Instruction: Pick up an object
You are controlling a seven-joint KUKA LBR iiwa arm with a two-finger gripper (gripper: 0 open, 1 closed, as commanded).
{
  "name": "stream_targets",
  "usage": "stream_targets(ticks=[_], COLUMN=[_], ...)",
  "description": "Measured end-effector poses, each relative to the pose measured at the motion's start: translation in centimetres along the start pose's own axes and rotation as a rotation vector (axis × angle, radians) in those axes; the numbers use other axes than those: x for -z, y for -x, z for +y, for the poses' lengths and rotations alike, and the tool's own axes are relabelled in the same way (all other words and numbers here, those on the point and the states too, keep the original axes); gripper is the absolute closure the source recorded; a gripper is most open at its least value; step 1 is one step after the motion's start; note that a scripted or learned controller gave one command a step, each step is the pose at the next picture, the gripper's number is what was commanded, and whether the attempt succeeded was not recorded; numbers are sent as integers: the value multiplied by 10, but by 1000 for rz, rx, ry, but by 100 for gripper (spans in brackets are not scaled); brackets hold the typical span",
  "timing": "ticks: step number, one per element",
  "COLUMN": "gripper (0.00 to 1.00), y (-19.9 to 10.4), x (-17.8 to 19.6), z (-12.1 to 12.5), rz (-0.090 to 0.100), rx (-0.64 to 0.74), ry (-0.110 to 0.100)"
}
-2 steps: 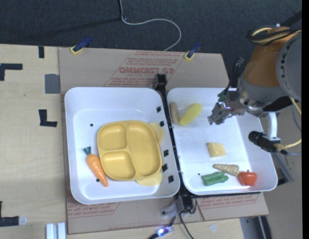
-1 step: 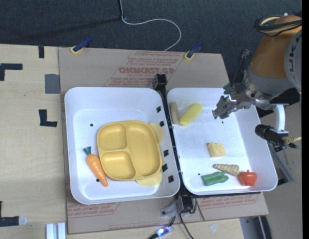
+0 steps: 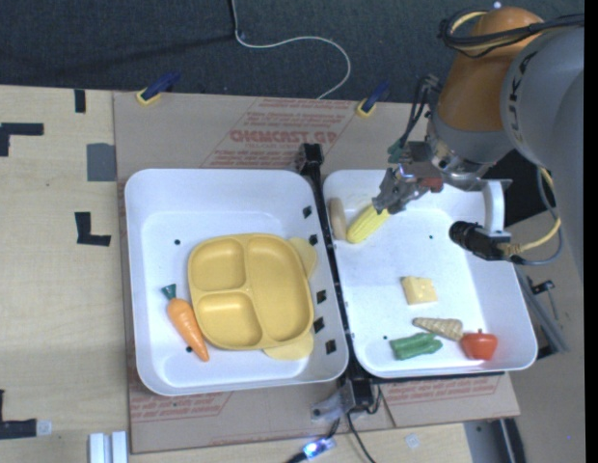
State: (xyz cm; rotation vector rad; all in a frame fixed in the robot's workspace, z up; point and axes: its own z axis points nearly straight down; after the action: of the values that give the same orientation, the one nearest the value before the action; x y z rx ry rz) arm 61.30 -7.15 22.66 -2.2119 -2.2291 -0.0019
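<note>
- From my remote seat, the tool (image 3: 389, 201) sat in the upper left of the right bin (image 3: 502, 355), its fingers pinched on the upper end of the corn cob (image 3: 366, 225).
- The cob hung tilted near the bin's left wall; whether its lower end touched the floor I couldn't tell.
- I judged the grasp made, the lift barely begun or pending.
- The cheese wedge (image 3: 420, 289), green bean (image 3: 415, 346), tomato (image 3: 479, 344), and the carrot (image 3: 187, 325) lay untouched.
</note>
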Motion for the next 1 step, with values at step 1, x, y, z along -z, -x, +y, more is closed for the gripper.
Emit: stream_targets(ticks=[1], gripper=[100], y=[-51], x=[-10], z=[11], rz=[-1], rx=[-2], ry=[-2])
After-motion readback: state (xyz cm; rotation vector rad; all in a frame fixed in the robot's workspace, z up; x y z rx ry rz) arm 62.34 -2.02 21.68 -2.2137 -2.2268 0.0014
